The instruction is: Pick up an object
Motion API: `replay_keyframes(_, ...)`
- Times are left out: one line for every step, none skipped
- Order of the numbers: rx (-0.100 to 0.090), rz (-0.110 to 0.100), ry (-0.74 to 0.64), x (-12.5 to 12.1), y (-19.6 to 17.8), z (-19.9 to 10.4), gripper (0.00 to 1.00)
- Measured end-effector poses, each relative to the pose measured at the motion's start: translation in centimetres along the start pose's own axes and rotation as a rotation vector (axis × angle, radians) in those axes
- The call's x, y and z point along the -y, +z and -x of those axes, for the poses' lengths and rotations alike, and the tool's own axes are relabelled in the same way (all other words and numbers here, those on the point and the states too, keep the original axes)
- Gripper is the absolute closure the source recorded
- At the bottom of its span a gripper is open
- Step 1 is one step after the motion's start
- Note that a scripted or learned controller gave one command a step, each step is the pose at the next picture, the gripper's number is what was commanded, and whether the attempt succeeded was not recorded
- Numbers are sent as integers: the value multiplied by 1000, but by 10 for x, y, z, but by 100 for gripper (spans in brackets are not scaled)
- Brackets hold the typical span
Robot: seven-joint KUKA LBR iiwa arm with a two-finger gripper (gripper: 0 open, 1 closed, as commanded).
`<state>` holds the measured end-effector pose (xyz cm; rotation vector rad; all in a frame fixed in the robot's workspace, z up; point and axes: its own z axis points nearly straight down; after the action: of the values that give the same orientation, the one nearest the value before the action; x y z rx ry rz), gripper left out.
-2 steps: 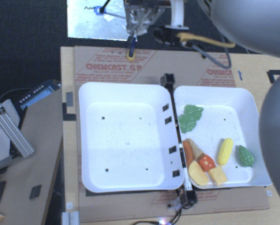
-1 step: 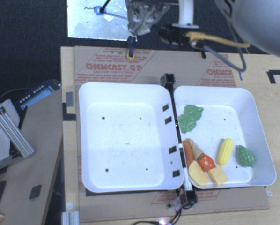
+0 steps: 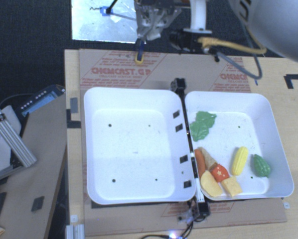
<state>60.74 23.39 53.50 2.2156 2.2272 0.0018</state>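
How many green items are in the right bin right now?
2: a flat leafy green piece near the bin's upper left, and a darker green vegetable by the right wall, beside the yellow corn.

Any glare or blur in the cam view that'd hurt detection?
Camera view: the metal sheet at the top glares near white; the arm is a blurred mass top right; the left bin shows a soft shadow band; the toy food, such as the corn, is fairly sharp.

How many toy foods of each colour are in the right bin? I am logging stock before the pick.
Green: 2, a leafy piece and a small knobbly piece
Yellow: 3, a corn cob, a rounded piece and a block
Orange: 1, a carrot
Red: 1, a tomato
Total: 7
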Motion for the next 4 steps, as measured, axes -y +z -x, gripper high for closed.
replay_keyframes(0, 0, 0, 19, 0, 0, 100)
replay_keyframes(1, 2, 4, 4, 0, 0, 100)
replay_keyframes(0, 1, 2, 5, 0, 0, 100)
replay_keyframes(1, 0, 2, 7, 0, 0, 100)
